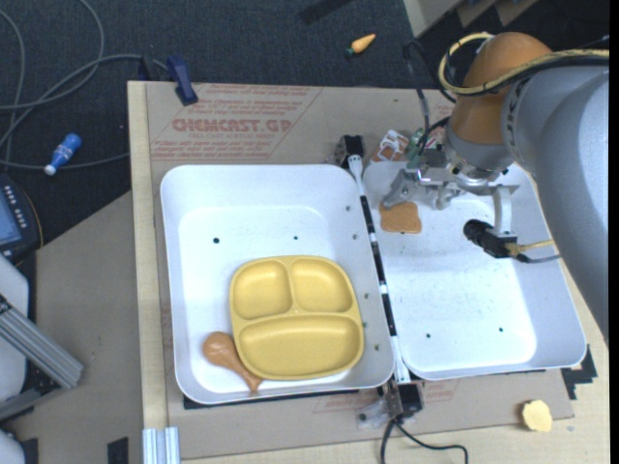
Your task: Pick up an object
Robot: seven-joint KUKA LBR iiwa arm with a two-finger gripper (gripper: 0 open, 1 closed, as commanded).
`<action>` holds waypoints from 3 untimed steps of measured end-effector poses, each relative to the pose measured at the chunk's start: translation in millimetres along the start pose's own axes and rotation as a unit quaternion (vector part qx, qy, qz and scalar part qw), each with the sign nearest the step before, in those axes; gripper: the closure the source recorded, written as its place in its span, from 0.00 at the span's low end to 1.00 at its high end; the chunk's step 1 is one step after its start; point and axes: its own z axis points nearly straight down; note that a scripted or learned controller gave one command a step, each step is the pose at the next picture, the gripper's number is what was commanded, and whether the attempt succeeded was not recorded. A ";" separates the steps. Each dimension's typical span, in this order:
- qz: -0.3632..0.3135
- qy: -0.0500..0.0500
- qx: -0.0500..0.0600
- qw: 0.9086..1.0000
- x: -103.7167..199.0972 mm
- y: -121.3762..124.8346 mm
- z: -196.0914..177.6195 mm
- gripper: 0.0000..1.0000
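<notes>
The grey arm's tool (pixel 416 189), its grip state impossible to tell, is hovering just above the flat orange-brown piece (pixel 400 219) lying in the right white bin's (pixel 484 307) far-left corner.

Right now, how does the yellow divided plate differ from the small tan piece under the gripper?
The yellow divided plate lies in the left bin; the tan piece lies in the right bin. The plate is far larger and pale yellow with three compartments, while the piece is small, flat and orange-tan. The gripper is right above the piece and well away from the plate. Both rest flat on a bin floor.
</notes>
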 end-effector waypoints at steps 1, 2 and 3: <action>0.001 0.001 0.003 1.000 0.4 -15.5 0.1 0.00; -0.001 0.000 -0.001 1.000 -2.4 0.7 0.1 0.00; 0.000 0.001 0.003 1.000 -4.1 -18.1 0.1 0.00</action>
